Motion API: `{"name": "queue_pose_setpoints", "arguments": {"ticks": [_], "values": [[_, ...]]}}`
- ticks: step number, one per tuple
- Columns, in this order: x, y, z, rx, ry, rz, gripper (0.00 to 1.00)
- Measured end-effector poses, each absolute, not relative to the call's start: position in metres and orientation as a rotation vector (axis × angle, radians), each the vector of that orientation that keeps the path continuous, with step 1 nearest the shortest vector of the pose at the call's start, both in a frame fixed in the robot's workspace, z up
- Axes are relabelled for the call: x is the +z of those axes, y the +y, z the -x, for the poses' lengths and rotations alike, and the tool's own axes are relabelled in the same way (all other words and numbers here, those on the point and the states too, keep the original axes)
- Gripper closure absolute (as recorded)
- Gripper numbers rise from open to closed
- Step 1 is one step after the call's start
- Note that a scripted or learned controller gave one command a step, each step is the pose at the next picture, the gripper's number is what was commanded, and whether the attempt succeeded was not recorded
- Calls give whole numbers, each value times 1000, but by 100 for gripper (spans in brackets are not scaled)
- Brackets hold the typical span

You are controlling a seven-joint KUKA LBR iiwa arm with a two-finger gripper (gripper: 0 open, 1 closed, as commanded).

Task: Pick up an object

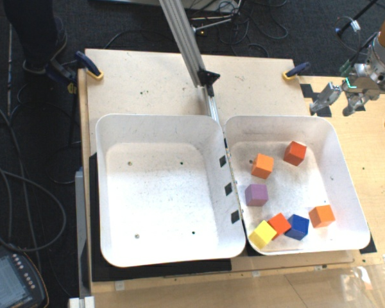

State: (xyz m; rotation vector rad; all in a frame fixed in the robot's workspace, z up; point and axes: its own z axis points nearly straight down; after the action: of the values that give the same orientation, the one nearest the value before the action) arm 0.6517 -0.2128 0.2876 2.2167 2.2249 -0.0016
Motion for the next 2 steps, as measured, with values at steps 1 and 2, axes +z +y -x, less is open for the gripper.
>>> {"name": "queue_pose_setpoints", "arguments": {"ticks": [1, 2], "values": [[226, -209, -645, -6, 2226, -2224, 0], [172, -213, -653, -5, 2225, -2223, 0]]}}
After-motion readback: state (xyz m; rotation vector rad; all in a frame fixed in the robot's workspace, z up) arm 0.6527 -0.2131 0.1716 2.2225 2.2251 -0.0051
